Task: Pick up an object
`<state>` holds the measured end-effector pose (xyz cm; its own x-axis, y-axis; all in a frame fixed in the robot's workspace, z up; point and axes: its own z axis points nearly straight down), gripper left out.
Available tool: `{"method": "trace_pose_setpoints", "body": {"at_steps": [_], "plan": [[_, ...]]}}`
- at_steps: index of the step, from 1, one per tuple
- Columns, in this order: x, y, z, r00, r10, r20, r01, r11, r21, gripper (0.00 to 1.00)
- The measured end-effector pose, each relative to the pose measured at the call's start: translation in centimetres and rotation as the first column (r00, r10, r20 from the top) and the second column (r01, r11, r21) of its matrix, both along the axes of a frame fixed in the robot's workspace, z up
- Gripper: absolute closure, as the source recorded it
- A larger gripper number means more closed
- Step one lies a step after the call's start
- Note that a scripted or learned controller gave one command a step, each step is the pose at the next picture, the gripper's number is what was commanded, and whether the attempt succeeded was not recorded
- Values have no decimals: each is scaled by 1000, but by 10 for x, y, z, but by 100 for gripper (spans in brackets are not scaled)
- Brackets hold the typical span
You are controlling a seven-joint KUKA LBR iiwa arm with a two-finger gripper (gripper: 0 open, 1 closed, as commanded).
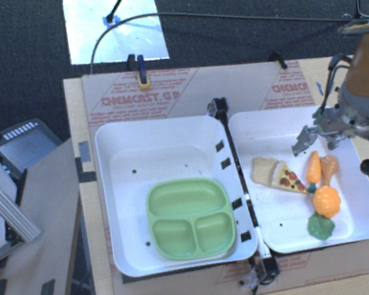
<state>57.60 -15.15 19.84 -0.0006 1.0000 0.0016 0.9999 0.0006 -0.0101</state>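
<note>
In the right bin [364, 221], we see the gripper [307, 140], fingers hidden, above toy food: pizza [278, 175], carrot [313, 168], orange [326, 201]. The left bin [116, 185] holds a green tray [190, 217].

Dark speckled carpet [13, 57] covers the floor, stretching far left of the pincer [307, 140]. A pale reflective sheet [115, 25] lies on it up and left of the pincer, with a thin cable [248, 15] running across the carpet above the pincer. The wooden counter [184, 87] sits below and left of the pincer. A beige side table [40, 221] stands far left, bearing a grey aluminium rail [5, 205] and a grey device [27, 146].
</note>
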Motion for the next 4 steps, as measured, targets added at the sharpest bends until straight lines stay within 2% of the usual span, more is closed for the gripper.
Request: {"method": "trace_pose_setpoints", "body": {"at_steps": [1,3,4], "plan": [[3,0,6,1000,2,11,-2,1000,-2,0],[14,-6,-92,1000,0,13,0,1000,-2,0],[20,-6,-106,1000,1,23,-1,1000,-2,0]]}}
